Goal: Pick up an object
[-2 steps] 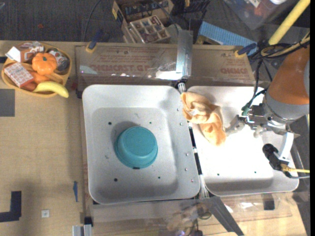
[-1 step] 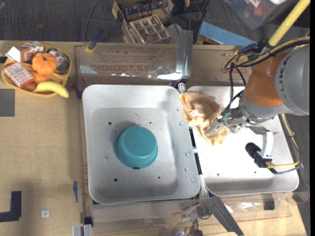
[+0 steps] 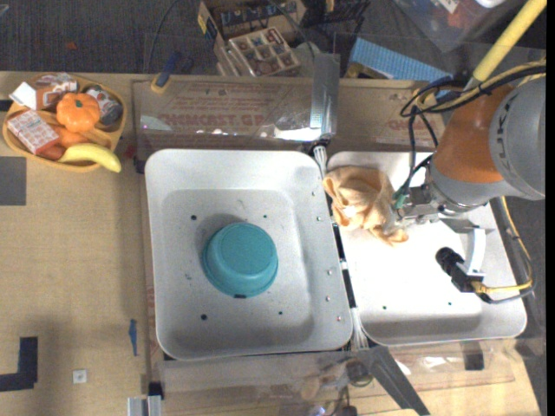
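Observation:
A teal bowl [image 3: 241, 259] lies upside down in the middle of the left bin [image 3: 173, 180]. A crumpled tan and orange cloth [image 3: 360, 198] sits in the far left corner of the right bin [image 3: 434, 315]. My gripper [image 3: 400, 217] is low in the right bin, at the cloth's right edge and touching or nearly touching it. The grey arm with its orange band [image 3: 473, 146] reaches in from the right and hides the gripper's top.
A black fitting with a cable [image 3: 460, 269] hangs from the arm over the right bin's middle. A basket of toy fruit [image 3: 65, 124] stands on the bench at the far left. A cardboard wall [image 3: 225, 111] runs behind the bins.

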Motion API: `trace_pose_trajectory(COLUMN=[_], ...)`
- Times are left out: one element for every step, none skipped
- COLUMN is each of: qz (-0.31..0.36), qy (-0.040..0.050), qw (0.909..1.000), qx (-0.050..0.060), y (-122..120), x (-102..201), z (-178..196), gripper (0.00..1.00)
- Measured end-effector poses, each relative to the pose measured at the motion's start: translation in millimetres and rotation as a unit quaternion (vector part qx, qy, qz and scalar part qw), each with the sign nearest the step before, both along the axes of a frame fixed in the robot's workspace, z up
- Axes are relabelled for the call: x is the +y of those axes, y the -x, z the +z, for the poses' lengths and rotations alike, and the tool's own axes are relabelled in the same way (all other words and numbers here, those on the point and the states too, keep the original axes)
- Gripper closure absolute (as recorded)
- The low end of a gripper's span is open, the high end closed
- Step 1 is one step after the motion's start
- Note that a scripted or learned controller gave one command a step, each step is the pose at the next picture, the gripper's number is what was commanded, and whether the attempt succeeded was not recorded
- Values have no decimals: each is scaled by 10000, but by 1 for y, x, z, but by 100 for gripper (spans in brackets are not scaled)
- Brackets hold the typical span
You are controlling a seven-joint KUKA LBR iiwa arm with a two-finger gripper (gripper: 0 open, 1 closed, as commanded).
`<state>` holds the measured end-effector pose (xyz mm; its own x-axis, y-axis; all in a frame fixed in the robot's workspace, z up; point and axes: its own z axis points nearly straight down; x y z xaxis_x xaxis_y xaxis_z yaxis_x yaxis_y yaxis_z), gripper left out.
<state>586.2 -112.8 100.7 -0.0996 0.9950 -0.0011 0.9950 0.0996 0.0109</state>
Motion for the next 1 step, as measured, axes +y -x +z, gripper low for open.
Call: trace_pose_trajectory(qz=[1], qy=[1], qw=[10000], qx=[-1], y=[0], x=[0], z=[0], gripper=[0])
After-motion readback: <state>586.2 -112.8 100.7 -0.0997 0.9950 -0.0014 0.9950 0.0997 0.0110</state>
